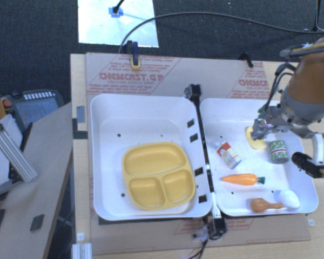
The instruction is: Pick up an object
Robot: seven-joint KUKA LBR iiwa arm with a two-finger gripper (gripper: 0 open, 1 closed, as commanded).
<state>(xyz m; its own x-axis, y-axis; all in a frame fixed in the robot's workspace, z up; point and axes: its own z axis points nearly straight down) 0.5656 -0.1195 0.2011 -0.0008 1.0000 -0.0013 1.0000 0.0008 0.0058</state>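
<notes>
Pale yellow flat object (255, 141) — lying in the right bin (227, 206) beneath the gripper (259, 129), not lifted; whether the fingers are spread cannot be told. Nearby: a glossy orange carrot (240, 179), a cylindrical can (278, 151), a smooth white egg (289, 198) — all ungrasped.

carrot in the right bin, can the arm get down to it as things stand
Probably yes. The carrot lies flat in open floor of the right bin, apart from the small carton and the can. The end effector sits just above, with nothing between.
</notes>
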